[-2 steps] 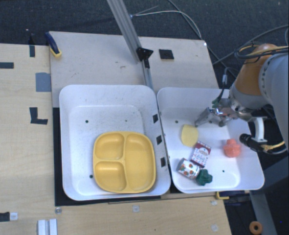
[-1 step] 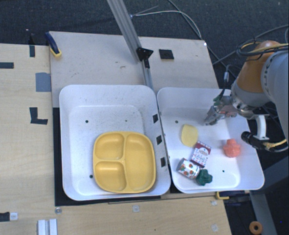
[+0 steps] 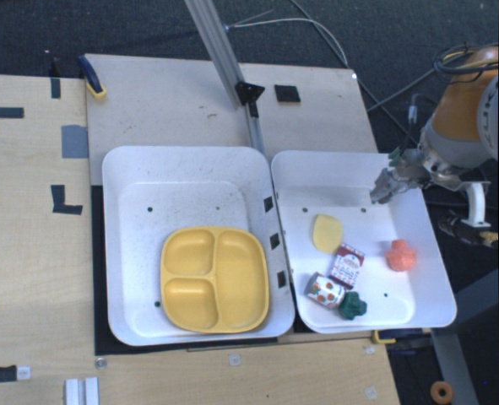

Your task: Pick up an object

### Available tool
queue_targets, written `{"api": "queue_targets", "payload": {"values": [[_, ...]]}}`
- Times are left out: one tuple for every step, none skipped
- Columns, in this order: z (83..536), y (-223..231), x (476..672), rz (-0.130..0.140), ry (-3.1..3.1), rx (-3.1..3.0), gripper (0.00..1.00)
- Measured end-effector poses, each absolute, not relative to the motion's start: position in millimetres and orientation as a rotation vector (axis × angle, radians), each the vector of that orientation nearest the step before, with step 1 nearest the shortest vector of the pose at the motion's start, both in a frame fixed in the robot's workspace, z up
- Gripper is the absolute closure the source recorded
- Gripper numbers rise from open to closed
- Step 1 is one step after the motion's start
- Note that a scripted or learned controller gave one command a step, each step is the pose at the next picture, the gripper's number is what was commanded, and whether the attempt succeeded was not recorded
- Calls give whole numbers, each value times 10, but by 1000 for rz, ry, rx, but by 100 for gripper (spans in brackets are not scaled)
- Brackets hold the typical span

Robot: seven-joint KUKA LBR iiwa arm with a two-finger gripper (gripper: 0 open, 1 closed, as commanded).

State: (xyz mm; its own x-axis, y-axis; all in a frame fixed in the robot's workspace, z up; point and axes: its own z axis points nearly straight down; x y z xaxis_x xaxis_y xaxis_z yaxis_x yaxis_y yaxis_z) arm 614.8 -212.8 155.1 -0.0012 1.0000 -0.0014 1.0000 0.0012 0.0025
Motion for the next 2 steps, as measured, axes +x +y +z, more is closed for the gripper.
{"api": "queue_targets", "payload": {"values": [[2097, -2026, 6205, 4, 2222, 2216, 100], [2523, -2033, 6197, 2, 2222, 2217, 100]]}}
